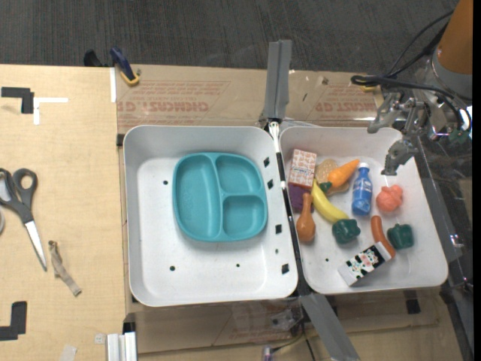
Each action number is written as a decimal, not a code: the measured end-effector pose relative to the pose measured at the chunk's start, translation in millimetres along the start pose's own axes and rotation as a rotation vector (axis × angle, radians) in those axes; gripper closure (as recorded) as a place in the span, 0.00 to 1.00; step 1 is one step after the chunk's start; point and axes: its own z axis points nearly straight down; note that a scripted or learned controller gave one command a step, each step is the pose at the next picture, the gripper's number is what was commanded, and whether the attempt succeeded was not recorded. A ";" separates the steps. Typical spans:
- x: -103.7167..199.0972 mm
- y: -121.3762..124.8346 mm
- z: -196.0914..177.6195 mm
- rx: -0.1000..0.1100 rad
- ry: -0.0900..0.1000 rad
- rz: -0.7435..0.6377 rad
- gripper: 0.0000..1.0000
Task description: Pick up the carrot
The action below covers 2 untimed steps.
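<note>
The pale wooden desk [60,224] carries the whole setup, with a sheet of printed brown cardboard [195,100] laid under two shallow white plastic bins, probably to protect the top. The left white bin [143,277] holds a teal three-compartment plate [221,197] lying flat near its middle, likely a drop-off spot for sorted items. The right white bin [421,273] is crowded with toy food, and there the small orange plastic carrot [342,174] lies tilted in the upper middle, its tip just beside a beige round piece and close to the pink printed carton [303,167] and the blue plastic bottle [362,191]. A yellow banana [326,204] curves just below the carrot, so a clean approach would probably have to come from above. The grey arm's metal gripper [398,156] hangs over the bin's upper right corner, well apart from the carrot and holding nothing; whether it is spread or pressed together I cannot tell from this angle. The pickup looks not yet begun. Off to the left, grey-handled scissors [22,209] rest on the bare desk, and dark carpet [225,13] runs behind it all.
</note>
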 end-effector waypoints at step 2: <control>-43.2 34.4 182.0 0.001 -0.016 0.163 0.00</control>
